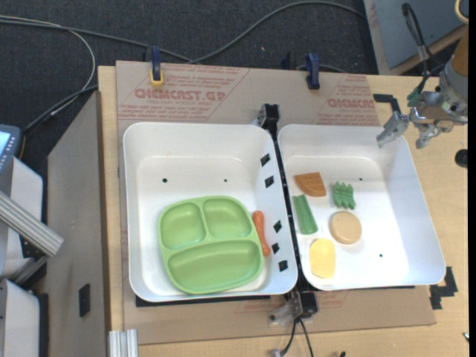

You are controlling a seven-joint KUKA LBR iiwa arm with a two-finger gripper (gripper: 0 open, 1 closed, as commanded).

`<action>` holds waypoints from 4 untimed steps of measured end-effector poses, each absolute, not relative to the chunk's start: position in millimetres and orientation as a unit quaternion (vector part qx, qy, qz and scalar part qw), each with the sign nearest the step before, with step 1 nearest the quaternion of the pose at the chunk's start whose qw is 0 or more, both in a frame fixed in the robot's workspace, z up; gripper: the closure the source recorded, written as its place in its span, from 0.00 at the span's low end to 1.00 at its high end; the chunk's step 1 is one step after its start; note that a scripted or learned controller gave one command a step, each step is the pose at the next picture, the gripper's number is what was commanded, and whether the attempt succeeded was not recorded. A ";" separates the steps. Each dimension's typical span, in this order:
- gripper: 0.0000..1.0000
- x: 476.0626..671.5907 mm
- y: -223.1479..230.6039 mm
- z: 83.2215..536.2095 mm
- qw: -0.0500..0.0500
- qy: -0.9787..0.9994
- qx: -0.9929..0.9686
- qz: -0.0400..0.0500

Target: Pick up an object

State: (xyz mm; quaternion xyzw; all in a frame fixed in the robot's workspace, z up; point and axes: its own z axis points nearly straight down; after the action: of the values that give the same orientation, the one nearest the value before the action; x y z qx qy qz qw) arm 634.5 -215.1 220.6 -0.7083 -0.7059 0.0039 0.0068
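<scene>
In the right bin (pixel 416 222) lie several toy foods: an orange-brown wedge (pixel 311 184), a green leafy piece (pixel 343 195), a long green stick (pixel 304 214), a tan round piece (pixel 346 227) and a yellow piece (pixel 323 258). My gripper (pixel 407 132) hangs above the right bin's far right corner, well away from the foods, its fingers spread open with nothing between them.
The left bin (pixel 141 199) holds a green divided plate (pixel 212 242) with an orange carrot-like piece (pixel 260 232) beside its right edge. A black divider (pixel 279 192) runs between the bins. Clamps (pixel 156 65) hold the cardboard base at the back.
</scene>
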 end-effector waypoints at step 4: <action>0.00 630.4 -209.6 84.2 0.002 -0.708 -0.707 0.001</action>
State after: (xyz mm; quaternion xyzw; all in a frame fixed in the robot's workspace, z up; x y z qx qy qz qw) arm 630.4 -209.6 84.2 -0.7066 -0.7076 0.0008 0.0017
